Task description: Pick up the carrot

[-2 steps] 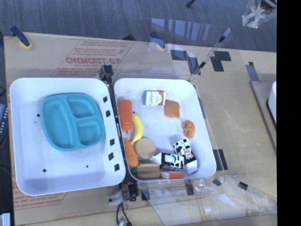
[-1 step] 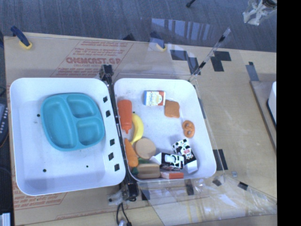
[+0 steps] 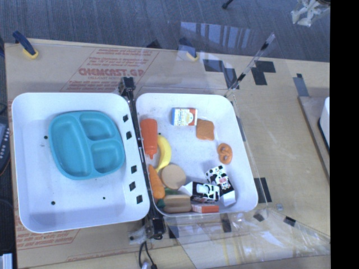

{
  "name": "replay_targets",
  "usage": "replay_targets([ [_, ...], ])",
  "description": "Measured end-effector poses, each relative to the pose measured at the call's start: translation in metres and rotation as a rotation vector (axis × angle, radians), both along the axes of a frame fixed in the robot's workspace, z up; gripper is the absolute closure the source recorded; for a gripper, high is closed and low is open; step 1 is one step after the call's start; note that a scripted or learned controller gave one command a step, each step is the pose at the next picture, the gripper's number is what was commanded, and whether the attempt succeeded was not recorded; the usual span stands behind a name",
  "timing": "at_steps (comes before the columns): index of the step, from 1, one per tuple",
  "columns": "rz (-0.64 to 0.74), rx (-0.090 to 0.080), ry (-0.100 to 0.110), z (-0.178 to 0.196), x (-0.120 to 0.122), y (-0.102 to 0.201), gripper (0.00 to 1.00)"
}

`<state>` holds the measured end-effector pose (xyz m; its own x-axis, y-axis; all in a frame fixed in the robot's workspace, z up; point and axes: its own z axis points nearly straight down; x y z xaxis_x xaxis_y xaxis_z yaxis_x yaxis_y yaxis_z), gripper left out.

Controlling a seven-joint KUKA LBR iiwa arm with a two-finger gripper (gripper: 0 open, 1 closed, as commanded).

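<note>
Your pincer hangs well off past the far right corner of the bench, too blurry to tell if it's open or closed, and the small tapered orange plastic carrot is way down-left of it, against the left wall of the right-hand shallow white bin. Its long axis runs roughly along that wall, leaning slightly; I can't tell which end is the tip. I'd close across the narrow width, since the round tan disc and yellow banana crowd it.
</note>
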<state>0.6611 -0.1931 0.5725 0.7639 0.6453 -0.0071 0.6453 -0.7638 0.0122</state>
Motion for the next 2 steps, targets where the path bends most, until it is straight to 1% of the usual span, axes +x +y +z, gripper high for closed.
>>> replay_targets([
  [2, 0.024, -0.008, -0.003, 0.02, 0.003, 0.006, 1.0],
])
